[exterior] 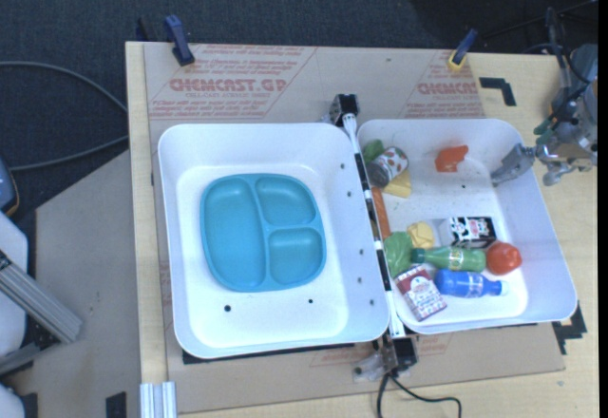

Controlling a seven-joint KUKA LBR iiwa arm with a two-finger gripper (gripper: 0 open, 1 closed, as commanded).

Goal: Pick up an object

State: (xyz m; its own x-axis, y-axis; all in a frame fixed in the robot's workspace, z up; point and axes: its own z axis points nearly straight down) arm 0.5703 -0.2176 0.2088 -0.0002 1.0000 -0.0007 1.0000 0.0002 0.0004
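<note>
At right bin's (543, 217) far rim, pincer (518, 164) hangs low; open or closed, cannot tell. Orange piece (451, 158) lies just left of pincer; bottles, tomato nearer camera. Nothing lifted yet; descent, grasp, lift all remain.

Two white bins (180, 160); one blue tray (263, 231) far from the gripper (518, 164); two bottles (454, 259), one orange piece (451, 158), one red ball (503, 257) nearer.
</note>
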